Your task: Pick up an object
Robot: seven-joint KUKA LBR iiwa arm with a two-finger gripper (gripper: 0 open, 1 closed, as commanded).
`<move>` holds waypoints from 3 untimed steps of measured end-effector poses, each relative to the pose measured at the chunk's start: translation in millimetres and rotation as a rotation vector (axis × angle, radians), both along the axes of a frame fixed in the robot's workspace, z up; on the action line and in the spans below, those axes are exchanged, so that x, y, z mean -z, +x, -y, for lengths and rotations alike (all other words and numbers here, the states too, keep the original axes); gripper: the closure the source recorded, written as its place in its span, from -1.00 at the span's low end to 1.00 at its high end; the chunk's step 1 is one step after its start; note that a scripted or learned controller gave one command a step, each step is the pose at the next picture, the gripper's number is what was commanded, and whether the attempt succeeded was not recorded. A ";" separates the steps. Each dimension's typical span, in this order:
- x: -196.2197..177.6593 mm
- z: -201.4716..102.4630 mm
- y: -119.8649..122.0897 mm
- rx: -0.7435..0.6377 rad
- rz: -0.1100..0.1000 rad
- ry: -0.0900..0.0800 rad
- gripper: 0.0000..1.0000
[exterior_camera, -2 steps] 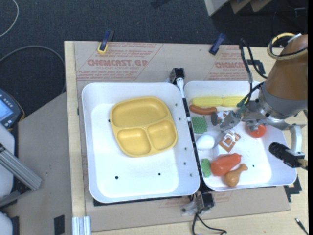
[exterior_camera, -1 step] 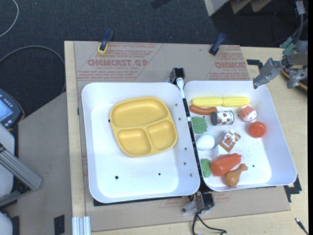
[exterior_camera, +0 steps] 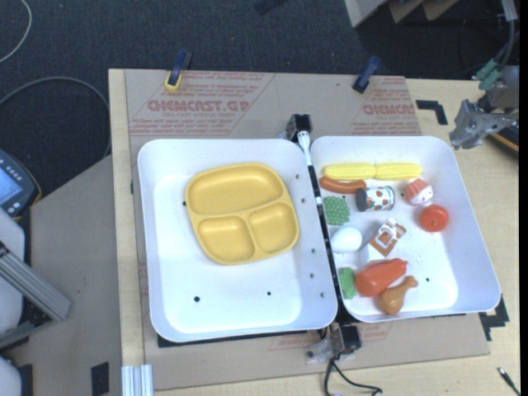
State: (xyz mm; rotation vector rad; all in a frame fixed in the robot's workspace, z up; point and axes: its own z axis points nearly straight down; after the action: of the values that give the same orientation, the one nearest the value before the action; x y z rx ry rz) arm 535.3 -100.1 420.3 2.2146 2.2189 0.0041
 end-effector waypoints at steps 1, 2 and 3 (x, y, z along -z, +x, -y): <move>-65.5 -113.1 -13.3 -0.012 0.003 0.006 1.00; 135.9 -151.6 -59.7 0.001 -0.026 0.002 1.00; 49.0 -210.3 -55.0 -0.002 0.002 0.006 1.00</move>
State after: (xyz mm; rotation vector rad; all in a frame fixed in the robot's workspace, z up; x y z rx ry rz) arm 480.2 110.2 371.4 2.2140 2.2229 0.0131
